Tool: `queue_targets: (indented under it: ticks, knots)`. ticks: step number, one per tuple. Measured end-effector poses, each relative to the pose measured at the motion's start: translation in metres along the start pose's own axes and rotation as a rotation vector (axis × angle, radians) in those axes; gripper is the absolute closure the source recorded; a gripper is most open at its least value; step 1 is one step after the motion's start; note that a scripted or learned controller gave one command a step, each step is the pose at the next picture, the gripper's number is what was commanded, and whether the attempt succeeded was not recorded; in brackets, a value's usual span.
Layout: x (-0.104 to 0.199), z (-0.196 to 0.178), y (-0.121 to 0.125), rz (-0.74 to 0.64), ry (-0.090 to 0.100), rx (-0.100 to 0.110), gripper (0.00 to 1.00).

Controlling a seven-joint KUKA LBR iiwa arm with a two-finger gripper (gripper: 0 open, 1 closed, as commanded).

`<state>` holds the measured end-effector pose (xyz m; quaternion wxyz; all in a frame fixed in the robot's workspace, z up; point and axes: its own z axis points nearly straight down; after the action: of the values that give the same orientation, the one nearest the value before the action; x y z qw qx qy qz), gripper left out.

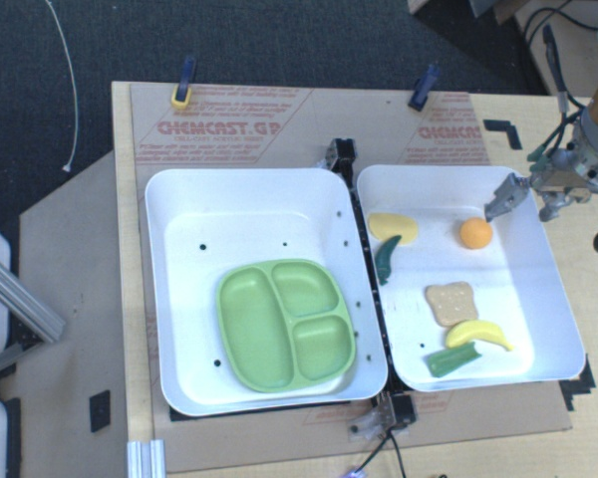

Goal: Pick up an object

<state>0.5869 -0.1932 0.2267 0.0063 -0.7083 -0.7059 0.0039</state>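
Partly cropped at right edge, tool [523, 195] near orange ball [475, 233]; finger state unreadable.

Green divided tray [279, 322], left bin [179, 217]

Bright, even light; soft focus.
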Motion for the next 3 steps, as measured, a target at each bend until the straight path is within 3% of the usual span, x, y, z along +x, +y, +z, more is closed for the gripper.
queue_targets:
  ticks: [1,3]
  knots:
    - [0.001,-0.008,0.003,-0.004,-0.003,-0.014,0.0]
    - [0.002,0.097,0.005,-0.003,-0.001,-0.007,0.0]
